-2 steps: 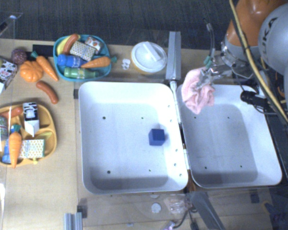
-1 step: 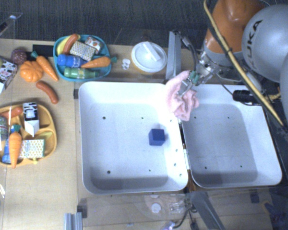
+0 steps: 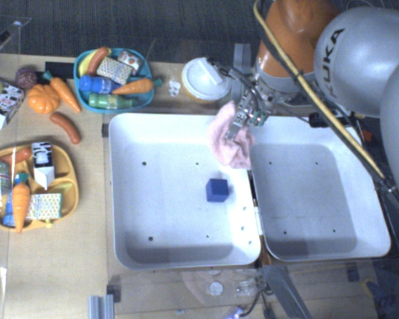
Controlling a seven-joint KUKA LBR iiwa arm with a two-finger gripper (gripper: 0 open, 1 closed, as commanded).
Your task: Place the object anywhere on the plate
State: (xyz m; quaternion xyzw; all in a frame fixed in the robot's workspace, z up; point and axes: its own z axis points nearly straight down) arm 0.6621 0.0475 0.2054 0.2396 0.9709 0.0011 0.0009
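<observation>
- Pink crumpled cloth [image 3: 230, 141] hangs pinched in your two-finger gripper [image 3: 245, 119], over the left white bin's [image 3: 130, 178] far right corner.
- A small blue cube [image 3: 217, 189] lies below; no plate is evident, so a release likely lands the cloth in a bin.

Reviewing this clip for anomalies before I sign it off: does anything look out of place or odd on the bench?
Yes. A pink cloth hangs from the pincer over the wall between the two white bins, bunched and drooping. A blue cube sits alone in the left bin. No plate is visible in either bin, which is odd given the task.
</observation>
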